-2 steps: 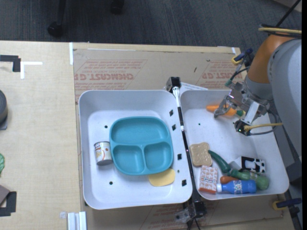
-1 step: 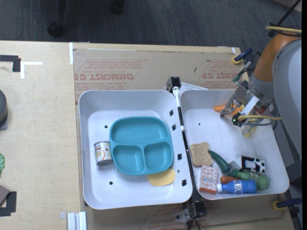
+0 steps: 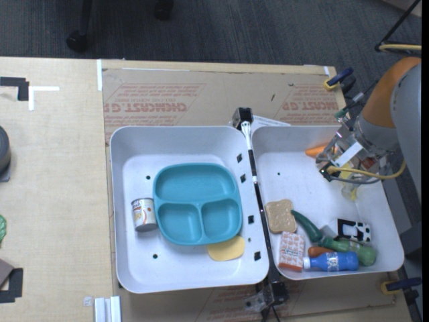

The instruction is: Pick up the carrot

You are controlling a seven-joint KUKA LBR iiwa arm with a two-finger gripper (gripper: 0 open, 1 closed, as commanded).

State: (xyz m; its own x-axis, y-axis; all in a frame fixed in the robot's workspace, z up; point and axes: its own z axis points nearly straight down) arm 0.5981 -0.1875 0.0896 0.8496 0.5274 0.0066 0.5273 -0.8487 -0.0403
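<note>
The carrot shows as a short orange end near the back wall of the right bin. It pokes out to the left from under my gripper, and the rest of it is hidden by the gripper body. The gripper hangs over the back right part of that bin, right against the carrot. Whether the carrot is gripped is hidden from this angle.
At the front of the right bin lie a blue bottle, a green vegetable, a toast slice, a small red-and-white box and a black-and-white item. The left bin holds a teal divided plate, a small can and a yellow piece.
</note>
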